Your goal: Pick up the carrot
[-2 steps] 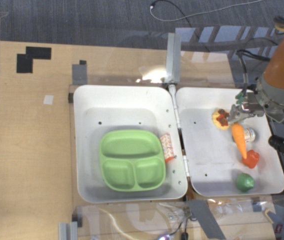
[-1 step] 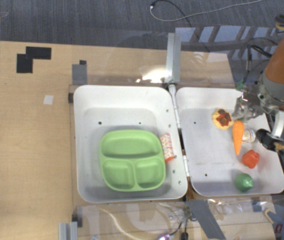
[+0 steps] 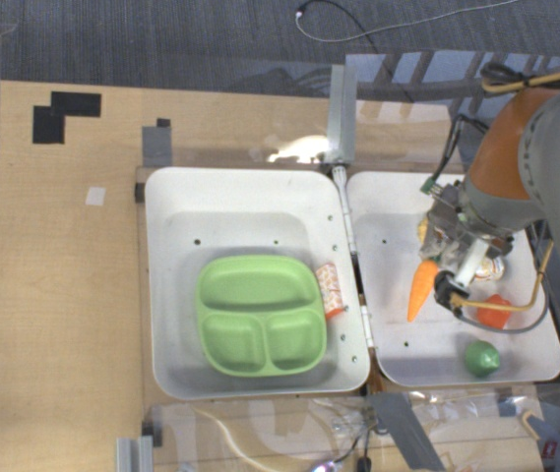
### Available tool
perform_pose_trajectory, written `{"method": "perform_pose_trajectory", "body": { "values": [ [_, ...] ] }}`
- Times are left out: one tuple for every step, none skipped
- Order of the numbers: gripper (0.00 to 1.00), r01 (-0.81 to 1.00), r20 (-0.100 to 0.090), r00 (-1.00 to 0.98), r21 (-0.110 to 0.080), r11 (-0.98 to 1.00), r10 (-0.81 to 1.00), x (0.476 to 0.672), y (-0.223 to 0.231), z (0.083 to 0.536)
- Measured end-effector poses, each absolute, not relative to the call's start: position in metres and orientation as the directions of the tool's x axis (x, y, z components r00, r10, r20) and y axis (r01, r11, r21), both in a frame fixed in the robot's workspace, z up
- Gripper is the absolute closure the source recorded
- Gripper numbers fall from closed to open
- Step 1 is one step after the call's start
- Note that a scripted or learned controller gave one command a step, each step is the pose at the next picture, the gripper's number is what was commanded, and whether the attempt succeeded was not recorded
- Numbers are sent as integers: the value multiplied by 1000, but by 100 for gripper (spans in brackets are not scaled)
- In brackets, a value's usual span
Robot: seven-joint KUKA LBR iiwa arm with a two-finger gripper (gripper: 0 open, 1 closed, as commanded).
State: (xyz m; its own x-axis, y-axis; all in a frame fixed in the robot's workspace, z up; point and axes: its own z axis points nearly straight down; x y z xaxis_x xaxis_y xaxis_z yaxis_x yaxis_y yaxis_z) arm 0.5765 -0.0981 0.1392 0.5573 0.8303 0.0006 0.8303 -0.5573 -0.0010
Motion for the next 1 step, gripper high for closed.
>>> {"method": "perform_pose_trajectory", "body": {
  "values": [
    [100,886,2,463,4,-463,886,618,-44,208]
  ]
}}
